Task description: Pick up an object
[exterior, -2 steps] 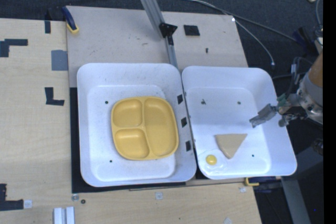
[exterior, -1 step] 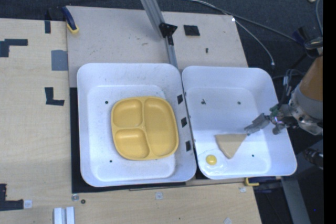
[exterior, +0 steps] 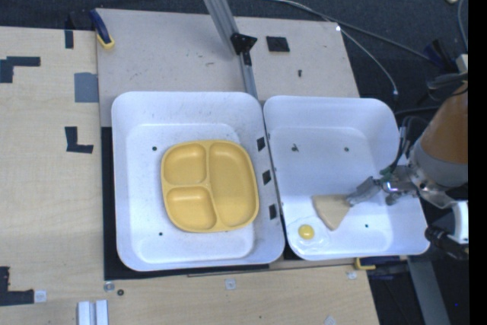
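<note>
- Tan, flat wedge-shaped piece point(exterior: 329, 210): lies on the floor of the right bin point(exterior: 327, 118), lower centre-right of the frame; matte, thin, with one rounded edge and a pointed lower end. Likely the thing being picked.
- Small yellow round item point(exterior: 306, 232): glossy, button-like, resting near the right bin's lower-left corner, just beside the wedge and apart from it.
- Yellow divided plate point(exterior: 209, 185): smooth moulded plastic, rounded-rectangle outline, three compartments, sitting in the middle of the left bin point(exterior: 129, 164); untouched.
- Both bins: shallow white plastic, rounded corners, faint speckling and a few dark dots on their floors.
- Gripper point(exterior: 364, 194): dark metal fingers reaching in from the right edge, tips low at the wedge's upper right edge. Whether the fingers are spread or closed cannot be told at this size, and nothing is clearly seen between them.
- Arm point(exterior: 445, 141): grey body with orange band, at the right of the frame.
- Progress, judged: approach made, tool down at the wedge; no object is seen raised off the bin floor. Securing a grasp and lifting remain.
</note>
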Controlling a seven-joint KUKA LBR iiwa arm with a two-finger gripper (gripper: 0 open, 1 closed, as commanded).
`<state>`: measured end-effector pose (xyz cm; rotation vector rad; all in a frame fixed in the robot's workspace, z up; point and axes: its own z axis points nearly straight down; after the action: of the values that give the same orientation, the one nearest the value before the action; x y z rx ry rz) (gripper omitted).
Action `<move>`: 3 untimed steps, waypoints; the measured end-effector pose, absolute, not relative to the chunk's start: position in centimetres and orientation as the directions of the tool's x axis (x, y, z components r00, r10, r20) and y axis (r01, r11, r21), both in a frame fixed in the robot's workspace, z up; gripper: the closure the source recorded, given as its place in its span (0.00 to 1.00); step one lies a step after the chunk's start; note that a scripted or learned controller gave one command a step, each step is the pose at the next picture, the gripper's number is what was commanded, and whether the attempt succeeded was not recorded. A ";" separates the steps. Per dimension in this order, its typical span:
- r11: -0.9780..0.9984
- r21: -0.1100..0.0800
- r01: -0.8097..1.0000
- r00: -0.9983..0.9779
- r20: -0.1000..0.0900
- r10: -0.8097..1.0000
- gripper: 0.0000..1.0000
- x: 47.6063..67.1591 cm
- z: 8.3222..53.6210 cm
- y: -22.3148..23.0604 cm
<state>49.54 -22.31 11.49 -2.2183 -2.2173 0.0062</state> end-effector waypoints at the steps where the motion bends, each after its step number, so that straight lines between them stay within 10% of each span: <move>1: 0.002 -0.003 1.000 -0.002 0.002 1.000 1.00 49.7 12.8 -22.2; 3: 0.002 0.003 1.000 -0.002 -0.001 1.000 1.00 49.4 22.2 -22.1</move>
<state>49.37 -22.13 22.18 -2.2217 -2.2256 -0.0018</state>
